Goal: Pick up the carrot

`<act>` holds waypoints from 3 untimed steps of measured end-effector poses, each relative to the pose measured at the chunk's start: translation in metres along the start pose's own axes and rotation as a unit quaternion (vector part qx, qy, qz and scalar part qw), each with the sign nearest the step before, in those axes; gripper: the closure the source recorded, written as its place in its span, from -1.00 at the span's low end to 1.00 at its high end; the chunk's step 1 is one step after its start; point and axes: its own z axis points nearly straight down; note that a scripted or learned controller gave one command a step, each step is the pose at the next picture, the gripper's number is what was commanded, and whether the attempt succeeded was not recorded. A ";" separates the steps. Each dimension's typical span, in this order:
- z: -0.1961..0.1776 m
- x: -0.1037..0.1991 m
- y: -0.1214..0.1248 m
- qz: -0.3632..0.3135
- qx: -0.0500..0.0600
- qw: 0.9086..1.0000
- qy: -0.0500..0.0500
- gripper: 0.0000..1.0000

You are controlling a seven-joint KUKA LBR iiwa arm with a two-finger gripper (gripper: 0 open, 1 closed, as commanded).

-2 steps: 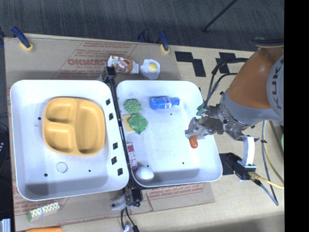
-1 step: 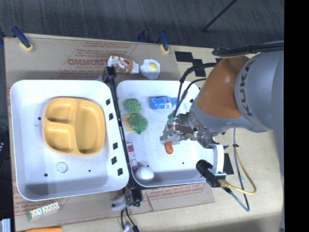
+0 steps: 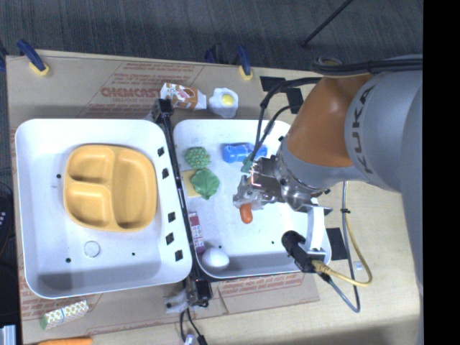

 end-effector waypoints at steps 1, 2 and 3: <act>-0.031 0.035 -0.008 -0.089 -0.001 0.996 0.000 1.00; -0.033 0.043 -0.010 -0.062 -0.001 0.998 0.000 1.00; -0.063 0.042 -0.010 -0.078 0.000 0.997 0.000 1.00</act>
